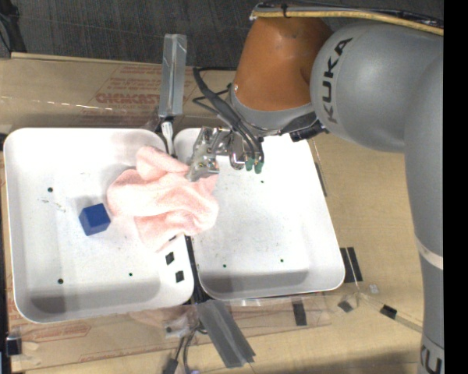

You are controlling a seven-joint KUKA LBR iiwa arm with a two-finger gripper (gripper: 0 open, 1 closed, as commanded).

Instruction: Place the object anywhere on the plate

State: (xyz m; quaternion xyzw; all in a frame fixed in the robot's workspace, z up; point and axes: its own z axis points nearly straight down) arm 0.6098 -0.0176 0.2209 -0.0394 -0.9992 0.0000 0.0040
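Note:
A crumpled pink cloth (171, 197) lies across the rims where the two bins meet, mostly in the left bin (31, 209), with one edge hanging into the right bin (281, 232). A small blue cube (94, 219) rests on the left bin's floor, just left of the cloth. My gripper (222, 158) hangs low over the far left corner of the right bin, right at the cloth's upper right edge and touching or nearly touching it. The orange wrist band (277, 61) rises above it.
The grey arm (390, 92) takes up the right side and overhangs the far end of the right bin. A grey upright bar (172, 76) stands behind the bins near their shared rims. Brown cardboard (70, 84) lies beyond the left bin.

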